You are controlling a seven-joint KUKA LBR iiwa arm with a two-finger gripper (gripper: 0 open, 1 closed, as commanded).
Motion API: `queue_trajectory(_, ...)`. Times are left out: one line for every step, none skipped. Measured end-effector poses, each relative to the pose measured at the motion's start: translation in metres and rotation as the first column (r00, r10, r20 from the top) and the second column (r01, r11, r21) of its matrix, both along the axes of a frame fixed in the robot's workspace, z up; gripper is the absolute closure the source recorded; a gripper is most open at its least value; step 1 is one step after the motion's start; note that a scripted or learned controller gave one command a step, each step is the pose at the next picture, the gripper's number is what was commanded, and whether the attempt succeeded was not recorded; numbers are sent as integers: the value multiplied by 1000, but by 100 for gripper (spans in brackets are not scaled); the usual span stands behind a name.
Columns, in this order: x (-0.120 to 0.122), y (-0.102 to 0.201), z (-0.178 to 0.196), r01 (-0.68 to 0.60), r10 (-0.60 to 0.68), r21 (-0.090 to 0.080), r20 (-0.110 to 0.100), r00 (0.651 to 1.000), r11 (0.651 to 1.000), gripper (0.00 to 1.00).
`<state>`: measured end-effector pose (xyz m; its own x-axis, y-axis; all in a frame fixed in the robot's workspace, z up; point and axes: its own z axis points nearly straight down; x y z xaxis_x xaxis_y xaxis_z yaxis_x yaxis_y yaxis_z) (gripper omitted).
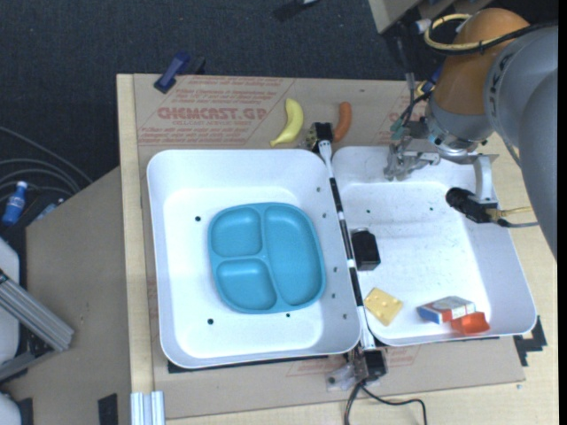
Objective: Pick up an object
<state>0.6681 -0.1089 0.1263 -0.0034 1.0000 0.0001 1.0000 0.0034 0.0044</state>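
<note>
Above the right bin's (pixel 496 237) far edge, the gripper (pixel 403 162) — fingers indistinct.

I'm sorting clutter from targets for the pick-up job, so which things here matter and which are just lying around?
Job:
gripper, over the right white bin
yellow cheese-like wedge
small red, white and blue box
orange block

Lying about:
blue divided plate in the left white bin
yellow banana
orange carrot-like piece

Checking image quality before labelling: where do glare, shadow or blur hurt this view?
Camera view: even light, mild glare on the left white bin; the grey arm's two-finger gripper is small and slightly soft; the yellow cheese-like wedge and blue divided plate are sharp, with faint shadows.
</note>
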Motion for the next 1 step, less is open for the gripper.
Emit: queue_trajectory(0,0,0,0,0,0,-1,1000,1000,0)
